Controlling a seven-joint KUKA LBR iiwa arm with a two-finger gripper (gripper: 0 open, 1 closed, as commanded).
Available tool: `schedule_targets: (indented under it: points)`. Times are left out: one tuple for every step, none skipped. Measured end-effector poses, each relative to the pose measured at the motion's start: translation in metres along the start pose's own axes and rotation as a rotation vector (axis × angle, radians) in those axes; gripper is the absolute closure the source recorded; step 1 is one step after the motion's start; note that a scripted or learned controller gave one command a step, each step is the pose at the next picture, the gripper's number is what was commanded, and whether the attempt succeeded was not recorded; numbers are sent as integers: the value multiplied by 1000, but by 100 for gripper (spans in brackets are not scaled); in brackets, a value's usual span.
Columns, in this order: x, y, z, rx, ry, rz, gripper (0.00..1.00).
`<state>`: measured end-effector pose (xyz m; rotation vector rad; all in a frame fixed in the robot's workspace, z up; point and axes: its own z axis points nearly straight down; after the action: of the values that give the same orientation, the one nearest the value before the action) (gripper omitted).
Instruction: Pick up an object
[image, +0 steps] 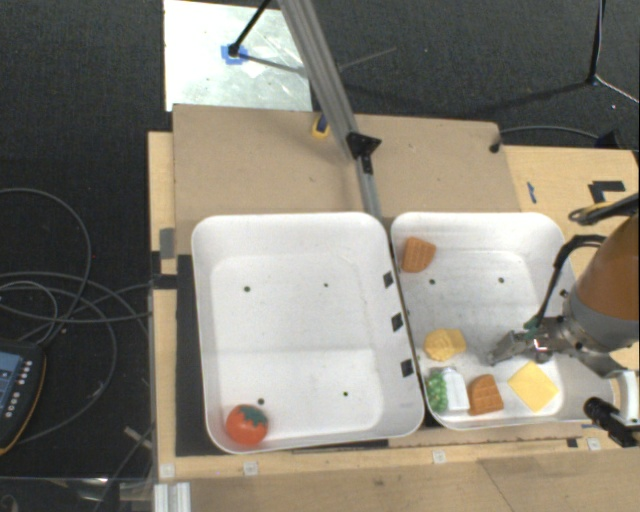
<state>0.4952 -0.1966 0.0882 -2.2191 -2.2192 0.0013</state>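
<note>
The tomato (246, 425) sits untouched in the left bin's (290, 235) near-left corner, and nothing looks lifted yet, since the gripper (512, 347), which I cannot tell is open or closed, hovers beside the right bin's (480, 232) yellow block (534, 386).

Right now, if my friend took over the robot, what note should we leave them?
Hand: low in the right bin; can't tell if it grips anything.
Right bin: orange piece at the back, yellow lumpy piece mid-left, green-and-white item, brown piece and yellow block along the front.
Left bin: a tomato in the front corner.
Done: nothing visibly lifted.
Left: grasp one object and raise it.
</note>
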Motion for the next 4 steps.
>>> schedule_targets:
  points:
    - [-1,2,-13,-6,-2,0,100]
    - [-10,8,-70,-10,-5,-4,100]
    - [-4,18,-128,-11,-5,-7,100]
    - [-4,19,-128,-6,-3,-6,100]
